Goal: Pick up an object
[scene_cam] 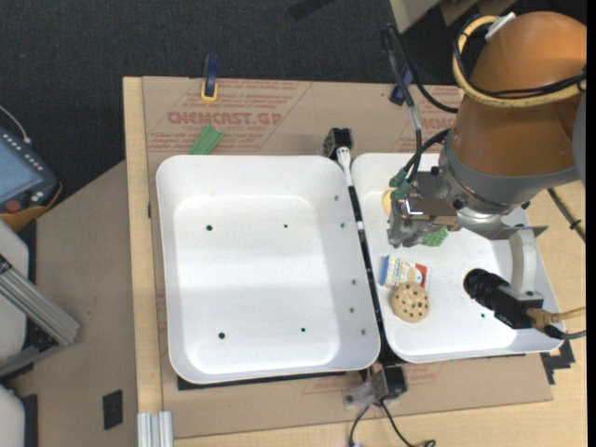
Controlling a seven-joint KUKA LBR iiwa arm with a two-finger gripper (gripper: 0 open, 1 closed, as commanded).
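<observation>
Grey metal, your gripper hangs low in the far left part of the right bin, and you cannot tell from this angle whether it is released or clenched. A green object pokes out from under it, on that bin's floor. A yellow object shows close to the bin's left wall, at the gripper's edge. You cannot tell whether either one touches the gripper.

Nearer you along the right bin's left wall lies a small white box with blue and red print. A round tan piece with dark specks sits just beside it on the near side.

The left bin sits against the right bin's left wall. Brown cardboard runs beneath the right bin, and a green strip lies on it, well to the left of that bin's far corner.
</observation>
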